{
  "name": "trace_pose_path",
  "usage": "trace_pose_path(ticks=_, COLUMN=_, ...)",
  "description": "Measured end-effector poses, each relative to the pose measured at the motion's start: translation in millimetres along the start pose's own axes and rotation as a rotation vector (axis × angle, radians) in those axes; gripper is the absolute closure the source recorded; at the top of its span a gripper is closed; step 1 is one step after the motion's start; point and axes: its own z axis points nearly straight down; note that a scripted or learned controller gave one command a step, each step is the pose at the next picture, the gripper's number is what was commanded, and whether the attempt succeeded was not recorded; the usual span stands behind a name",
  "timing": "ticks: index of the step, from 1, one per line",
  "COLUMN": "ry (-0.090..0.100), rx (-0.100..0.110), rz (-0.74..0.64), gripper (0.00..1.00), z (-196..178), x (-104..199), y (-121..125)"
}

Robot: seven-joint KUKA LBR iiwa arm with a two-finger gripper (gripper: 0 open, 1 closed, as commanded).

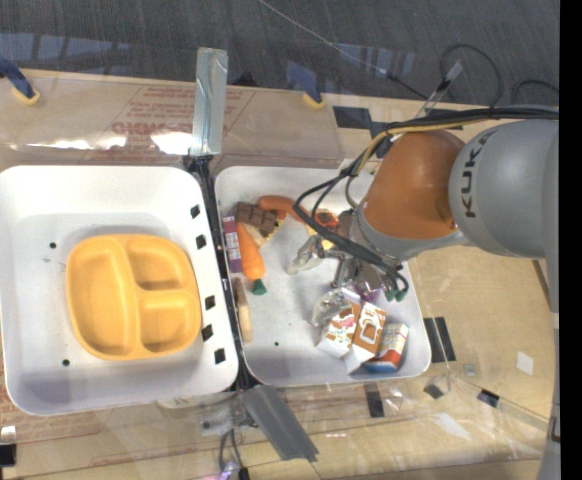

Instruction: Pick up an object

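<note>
My gripper (319, 283) hangs over the middle of the right bin (271, 368), below the orange band on the arm's wrist. Its two metal fingers (305, 256) stand apart, open, with nothing between them. An orange toy carrot (252, 256) with a green tip lies just to the left of the gripper. Behind the carrot lie a reddish sausage (276, 206) and a brown block (246, 214). Small printed cartons (356, 330) and a red and blue can (397, 346) sit at the bin's front right, close under the wrist.
The left bin (21, 208) holds a yellow divided plate (131, 293). A purple packet (232, 247) and a thin tan stick (243, 309) lie along the right bin's left wall. Black cables loop around the wrist. Tape strips cross the bench.
</note>
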Motion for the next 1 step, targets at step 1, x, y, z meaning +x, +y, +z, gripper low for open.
trace_pose_path(ticks=1, ry=0.001, rx=-0.007, rz=-0.081, gripper=0.00, z=0.3, x=44.7, y=-30.5)
